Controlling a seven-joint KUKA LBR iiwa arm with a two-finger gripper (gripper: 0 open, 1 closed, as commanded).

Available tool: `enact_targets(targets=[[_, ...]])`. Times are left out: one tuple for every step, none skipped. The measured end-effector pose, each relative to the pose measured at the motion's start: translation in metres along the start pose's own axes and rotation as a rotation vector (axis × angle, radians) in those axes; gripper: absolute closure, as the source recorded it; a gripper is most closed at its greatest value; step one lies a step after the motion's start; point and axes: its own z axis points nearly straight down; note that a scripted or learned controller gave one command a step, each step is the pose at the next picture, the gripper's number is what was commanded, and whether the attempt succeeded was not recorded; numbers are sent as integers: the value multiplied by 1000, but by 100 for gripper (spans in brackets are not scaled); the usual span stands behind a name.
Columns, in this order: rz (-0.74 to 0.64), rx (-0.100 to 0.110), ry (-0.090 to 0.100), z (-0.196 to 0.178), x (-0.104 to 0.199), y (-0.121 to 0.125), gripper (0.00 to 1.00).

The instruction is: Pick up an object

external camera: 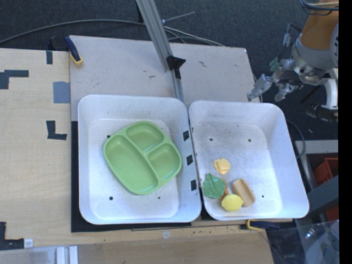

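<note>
Grey metal fingers of the gripper [268, 88] stand spread apart with nothing between them, poised just past the far right corner of the right bin [275, 112], outside its rim. Below and a little left of the gripper, toward the near wall of that bin, the candidate objects sit in a tight cluster: a small yellow piece [222, 166], a green leafy toy [213, 186], a tan bread-like piece [243, 191] and a yellow lemon [232, 203] touching or just beside each other. Further left, the left bin [91, 147] holds a green divided tray [142, 157]. A sound try would probably target the small yellow piece, which sits slightly apart, descending straight with the fingers straddling it. No brand, label or writing is legible anywhere
</note>
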Motion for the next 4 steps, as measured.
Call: enact_targets(targets=[[0,0,0,0,0,0,0],[1,4,0,50,-7,5,0],[-1,5,1,100,-3,13,0],[2,9,-1,143,2,13,0]])
